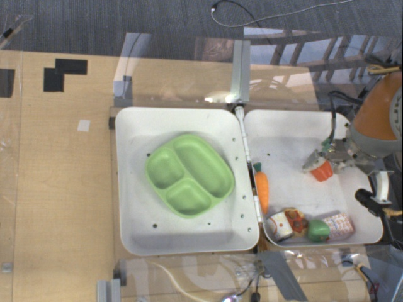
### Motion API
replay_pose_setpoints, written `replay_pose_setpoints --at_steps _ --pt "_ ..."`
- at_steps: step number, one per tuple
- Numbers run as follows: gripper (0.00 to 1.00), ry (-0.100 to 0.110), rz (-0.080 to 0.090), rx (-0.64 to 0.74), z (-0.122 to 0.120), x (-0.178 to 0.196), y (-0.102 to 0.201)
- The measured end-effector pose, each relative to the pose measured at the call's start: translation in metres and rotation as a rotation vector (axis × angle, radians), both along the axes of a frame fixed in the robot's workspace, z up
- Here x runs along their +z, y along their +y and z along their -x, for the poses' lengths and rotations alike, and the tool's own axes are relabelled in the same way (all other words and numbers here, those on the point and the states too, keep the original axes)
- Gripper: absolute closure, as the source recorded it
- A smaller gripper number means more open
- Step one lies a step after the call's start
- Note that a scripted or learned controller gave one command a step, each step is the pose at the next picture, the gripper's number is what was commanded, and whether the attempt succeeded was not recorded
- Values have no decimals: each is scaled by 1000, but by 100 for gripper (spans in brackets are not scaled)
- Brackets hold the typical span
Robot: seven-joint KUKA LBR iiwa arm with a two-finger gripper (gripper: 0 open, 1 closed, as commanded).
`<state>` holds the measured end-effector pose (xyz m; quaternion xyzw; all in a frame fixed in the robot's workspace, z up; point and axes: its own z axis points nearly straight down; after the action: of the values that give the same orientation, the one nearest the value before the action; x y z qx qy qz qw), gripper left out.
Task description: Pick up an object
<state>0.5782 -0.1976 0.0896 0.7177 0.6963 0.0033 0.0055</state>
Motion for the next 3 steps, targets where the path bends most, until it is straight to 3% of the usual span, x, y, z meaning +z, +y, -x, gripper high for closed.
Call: replay_pose_setpoints --at_steps 1,2,3 --pt "100 -5 1 5 -3 13 2" --pt "100 8 0 240 22 3 23" --pt "100 2 1 242 20 15 24"
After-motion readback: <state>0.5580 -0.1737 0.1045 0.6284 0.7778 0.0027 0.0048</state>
